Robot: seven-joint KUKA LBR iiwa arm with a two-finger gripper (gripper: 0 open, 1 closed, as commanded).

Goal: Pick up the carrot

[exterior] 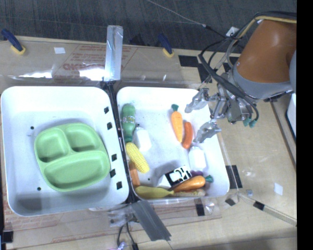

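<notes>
Carrot (176, 125) not yet picked: you see it lying in right bin (161, 94), upper middle, green top pointing away, just beside orange sausage-like piece (187, 134). Gripper (202, 117) hangs over bin's right rim, fingers spread, nothing between them. Carrot sits just left of fingertips. Reach, close, lift all remain, by your reckoning.

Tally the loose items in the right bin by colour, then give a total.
Orange: 4, including the carrot
Yellow: 2, a corn cob and a banana
White: 2
Green: 1, a bottle
Black-and-white: 1, a block
Total: 10
</notes>
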